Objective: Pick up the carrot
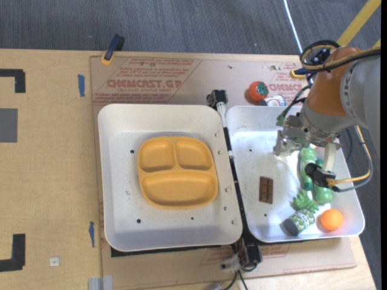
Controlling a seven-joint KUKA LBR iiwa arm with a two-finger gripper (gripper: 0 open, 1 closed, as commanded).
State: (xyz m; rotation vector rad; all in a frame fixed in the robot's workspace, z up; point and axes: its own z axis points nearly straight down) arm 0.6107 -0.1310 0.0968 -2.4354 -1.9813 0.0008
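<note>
**Inspector A:** What writing do we record?

**Inspector B:** We read red print on the cardboard sheet (151, 77) under the bins. It appears to say "CHEMCAST GP", and the smaller lines are illegible.

**A:** And the bins?

**B:** The left bin (115, 180) holds a yellow divided plate (177, 171). The arm (338, 89) reaches over the right bin (254, 222).

**A:** The tool?

**B:** The gripper (304, 142) hangs over the right bin's far half, above green items (314, 183). We cannot tell whether it is released or clenched.

**A:** The carrot?

**B:** We cannot identify it with certainty. The only candidate is an orange round piece (331, 220) in the right bin's near right corner, apart from the gripper. A chocolate bar (266, 189) lies mid-bin.
</note>
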